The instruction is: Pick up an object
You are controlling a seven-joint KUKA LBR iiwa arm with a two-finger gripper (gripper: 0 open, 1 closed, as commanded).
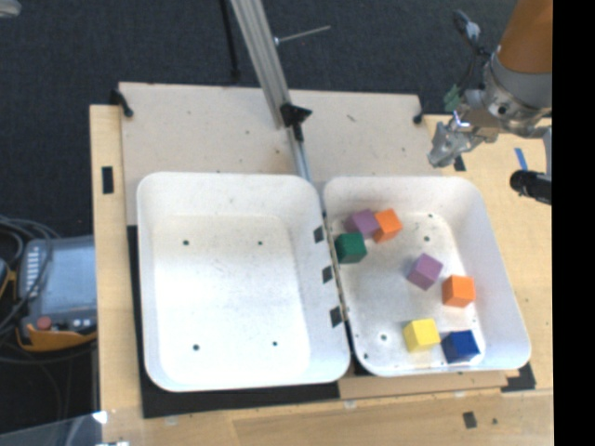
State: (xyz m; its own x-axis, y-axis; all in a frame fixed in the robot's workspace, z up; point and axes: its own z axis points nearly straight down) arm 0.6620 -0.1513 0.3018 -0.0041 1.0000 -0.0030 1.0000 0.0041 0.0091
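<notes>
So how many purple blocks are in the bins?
2, both in the right bin. One purple block sits near the back left, between the green block and an orange block. The other purple block is nearer the middle. None look hidden.

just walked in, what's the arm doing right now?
The end effector sits above the far edge of the right bin, over the bench rather than the blocks. Nothing is visibly in it. All seven blocks lie in that bin: two purple, two orange, a green block, a yellow block and a blue block. No pick has happened.
</notes>
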